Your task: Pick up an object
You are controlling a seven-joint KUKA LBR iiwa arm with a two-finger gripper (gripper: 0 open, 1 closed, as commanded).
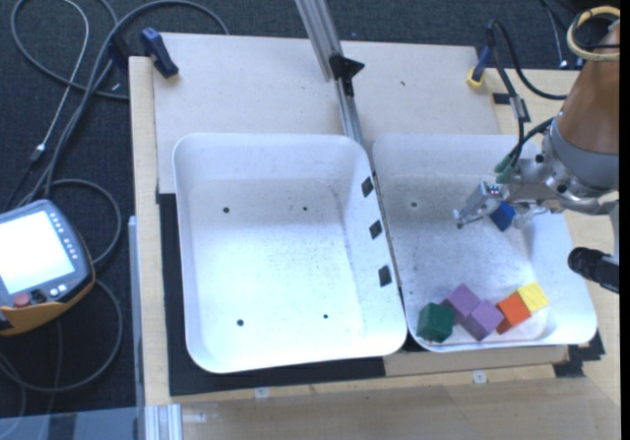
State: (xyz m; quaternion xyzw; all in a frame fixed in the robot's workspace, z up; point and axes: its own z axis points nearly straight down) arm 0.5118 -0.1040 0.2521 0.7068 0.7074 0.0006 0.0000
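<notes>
My gripper [495,210] hangs over the right bin [433,241], in its upper right part. A small blue block [503,218] sits between the metal fingers [472,211], and the gripper is shut on it. The block's lower part is hidden by the fingers. Other loose blocks lie along the right bin's front edge: a green one [434,321], two purple ones [473,311], an orange one [513,310] and a yellow one [533,296].
The left bin [266,251] lies beside the right one, with a ridge carrying black clips [375,228] between them. A slanted metal rail [315,15] crosses the back of the bench. Cables and a pendant [34,261] lie on the floor to the left.
</notes>
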